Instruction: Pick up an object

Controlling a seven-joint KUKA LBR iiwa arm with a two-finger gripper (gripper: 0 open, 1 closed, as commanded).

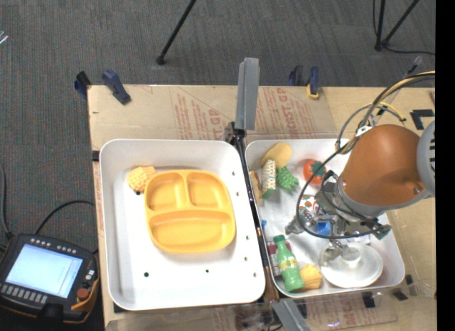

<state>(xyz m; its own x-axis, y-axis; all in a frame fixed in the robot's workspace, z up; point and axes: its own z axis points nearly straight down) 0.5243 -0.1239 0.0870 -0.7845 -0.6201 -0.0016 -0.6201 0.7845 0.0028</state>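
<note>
Nearest the lens, bottom left — a teach pendant (44,274) with a lit screen, off the bench. Above it, the left bin (114,251), bearing a yellow divided tray (189,210) with a small corn-like toy (140,177) touching its upper-left corner.

In the right bin (298,146), a crowd of toy food. Along the bottom wall: a green bottle (288,262) lying tilted, a yellow knobbly piece (311,277) touching its lower end, a white round dish (352,266) just beside that. Toward the top: a yellow oblong toy (276,155), a corn cob (269,176), a green leafy piece (287,179), an orange-red toy (313,170).

Gripper (340,246) low over the white dish, under the orange band of the arm (380,166). Finger spread hidden by wrist and cables — cannot tell how far open, nor anything seen held between them.

Likeliest target by position: the dish or the yellow piece beside it. Dish probably light, stiff, smooth plastic — slippery, flat, hard to pinch except at the rim. Bottle an easier take across its body: light, rigid, rounded, apt to roll.

In the way: the bin's lower wall close behind, the bottle and knobbly piece crowding the dish's left side.
</note>
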